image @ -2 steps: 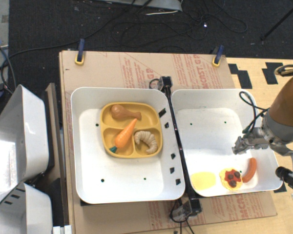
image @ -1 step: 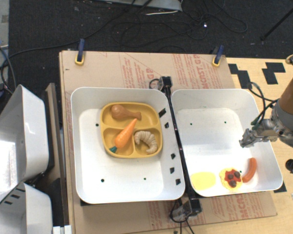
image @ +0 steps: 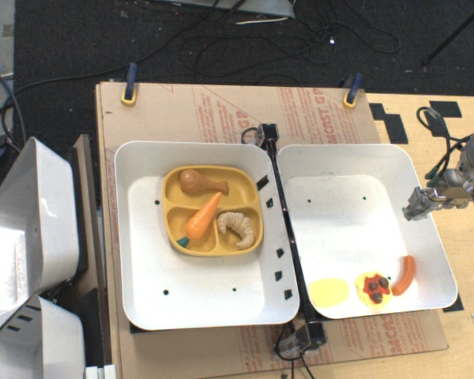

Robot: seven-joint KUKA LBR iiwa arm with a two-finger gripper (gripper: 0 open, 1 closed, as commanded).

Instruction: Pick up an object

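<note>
My gripper hangs at the right rim of the right bin, with nothing seen between its fingers. In that bin's front right corner lie an orange sausage, a small red and yellow piece and a flat yellow disc. The left bin bears a yellow divided plate. On the plate rest a brown chicken drumstick, an orange carrot and a pale shrimp-like piece.
A black divider runs between the two bins. White containers stand off the bench at the left. Clamps hold the board's far edge, and cables lie on the dark floor behind.
</note>
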